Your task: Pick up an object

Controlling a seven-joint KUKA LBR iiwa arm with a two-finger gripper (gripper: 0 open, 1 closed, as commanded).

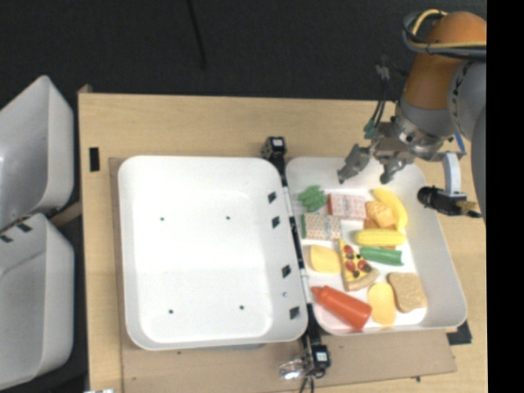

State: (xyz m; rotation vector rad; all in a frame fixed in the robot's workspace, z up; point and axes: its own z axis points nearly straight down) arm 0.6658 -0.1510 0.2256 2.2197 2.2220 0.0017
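Toy food pile [360, 252] sits in the right bin [446, 260], just below and ahead of the gripper [372, 164]. Gripper's fingers spread, nothing between them, hovering over the bin's far edge. Looks like approach step; next move calls for picking one target and descending. No readable labels.

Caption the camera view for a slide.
Open gripper poised above the far end of the right bin packed with toy food; left bin alongside.

light: bright, even | shadows: faint | focus: slightly soft, grainy
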